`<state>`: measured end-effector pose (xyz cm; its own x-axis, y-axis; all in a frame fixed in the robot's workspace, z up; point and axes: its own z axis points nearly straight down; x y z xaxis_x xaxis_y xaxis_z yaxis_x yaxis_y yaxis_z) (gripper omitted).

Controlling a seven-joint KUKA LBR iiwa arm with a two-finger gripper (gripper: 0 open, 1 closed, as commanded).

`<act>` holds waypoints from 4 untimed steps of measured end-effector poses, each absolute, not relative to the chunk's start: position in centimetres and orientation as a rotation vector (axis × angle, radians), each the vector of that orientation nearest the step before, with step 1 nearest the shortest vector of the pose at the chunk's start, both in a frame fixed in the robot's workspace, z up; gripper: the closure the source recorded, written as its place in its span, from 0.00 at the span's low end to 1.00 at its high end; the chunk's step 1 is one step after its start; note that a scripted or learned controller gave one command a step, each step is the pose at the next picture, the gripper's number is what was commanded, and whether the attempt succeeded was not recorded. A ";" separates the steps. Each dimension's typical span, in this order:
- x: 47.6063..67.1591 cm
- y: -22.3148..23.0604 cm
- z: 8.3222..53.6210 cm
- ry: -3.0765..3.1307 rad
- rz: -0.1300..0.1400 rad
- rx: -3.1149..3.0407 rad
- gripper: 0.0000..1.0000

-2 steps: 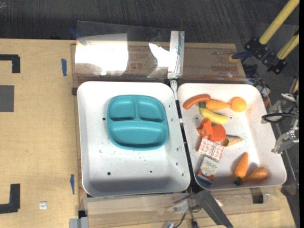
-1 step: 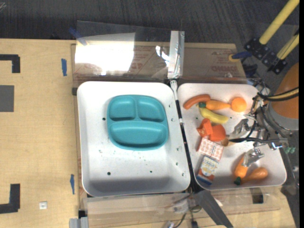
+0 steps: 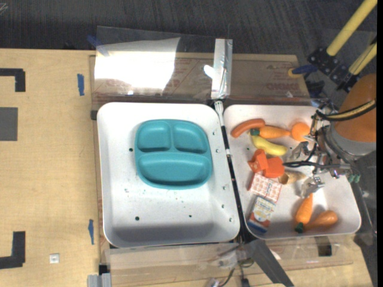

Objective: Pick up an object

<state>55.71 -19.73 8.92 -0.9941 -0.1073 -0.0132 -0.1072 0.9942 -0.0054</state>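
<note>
**Gripper low over the right bin's toy food**

The gripper [image 3: 308,166] reaches in from the right and sits low in the right bin [image 3: 353,211], among dark cables and metal parts at the bin's right side. Whether it is spread or closed cannot be told from this slant, and nothing can be seen between its tips. Above it the grey arm with its orange band [image 3: 362,109] covers the bin's far right corner.

Just left of the gripper lies an orange-red block-shaped toy [image 3: 267,163], touching a small patterned carton [image 3: 265,188] on its near side. Nearer still is a second small box [image 3: 261,213] with a blue and red end, close to the bin's near wall. On the far side, a yellow banana [image 3: 267,145] lies beneath a carrot-like orange piece [image 3: 274,132], with a red sausage [image 3: 247,127] to their left and a round orange fruit [image 3: 300,130] to their right. Near the gripper's near side a carrot [image 3: 304,210] with a green tip stands beside a brownish oblong piece [image 3: 324,219].

The left bin [image 3: 114,178] holds a teal divided plate [image 3: 173,153], with three compartments, lying flat in its middle. Both bins rest on the tabletop [image 3: 45,160], whose left part is tan board with black and blue tape marks.
</note>
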 end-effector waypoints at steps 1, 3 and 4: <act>65.1 -16.3 9.0 3.130 -0.005 -0.453 0.00; 58.3 -9.9 9.0 3.104 -0.004 -0.371 0.00; 58.7 -9.8 9.1 3.077 -0.010 -0.546 0.00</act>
<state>58.70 -9.78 9.05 -0.9389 -0.3440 -0.0151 -0.3439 0.9390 -0.0093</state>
